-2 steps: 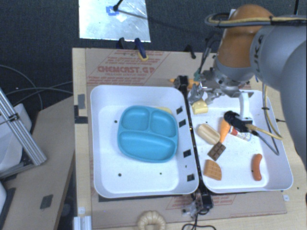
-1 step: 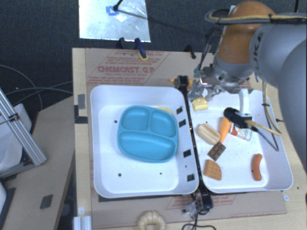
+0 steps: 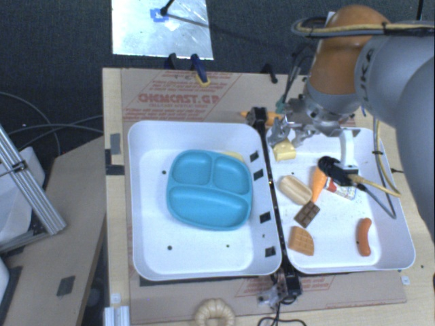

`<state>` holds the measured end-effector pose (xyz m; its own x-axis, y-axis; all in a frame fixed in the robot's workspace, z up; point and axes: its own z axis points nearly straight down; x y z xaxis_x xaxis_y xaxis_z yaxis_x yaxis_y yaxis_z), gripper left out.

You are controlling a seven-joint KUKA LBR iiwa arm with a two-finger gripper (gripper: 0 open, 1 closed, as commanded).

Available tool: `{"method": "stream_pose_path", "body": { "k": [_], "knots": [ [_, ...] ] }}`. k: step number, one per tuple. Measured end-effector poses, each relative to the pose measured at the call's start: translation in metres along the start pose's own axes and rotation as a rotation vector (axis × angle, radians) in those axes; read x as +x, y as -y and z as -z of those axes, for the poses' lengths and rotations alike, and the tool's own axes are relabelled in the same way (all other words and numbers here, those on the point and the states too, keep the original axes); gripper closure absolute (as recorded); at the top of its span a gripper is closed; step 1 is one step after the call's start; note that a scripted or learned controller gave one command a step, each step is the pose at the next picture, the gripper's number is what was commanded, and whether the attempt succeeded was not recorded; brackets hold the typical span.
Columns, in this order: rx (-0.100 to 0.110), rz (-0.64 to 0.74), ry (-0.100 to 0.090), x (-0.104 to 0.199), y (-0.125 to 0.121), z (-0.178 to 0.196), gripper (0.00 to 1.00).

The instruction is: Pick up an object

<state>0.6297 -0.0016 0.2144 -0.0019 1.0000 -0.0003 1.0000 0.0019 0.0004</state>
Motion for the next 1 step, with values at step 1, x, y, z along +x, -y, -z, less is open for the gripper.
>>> {"method": "stream_pose_path", "body": {
  "k": [1],
  "knots": [
    [0.0, -0.001, 0.0, -0.0048, 0.0027, 0.001, 1.0]
  ]
}}
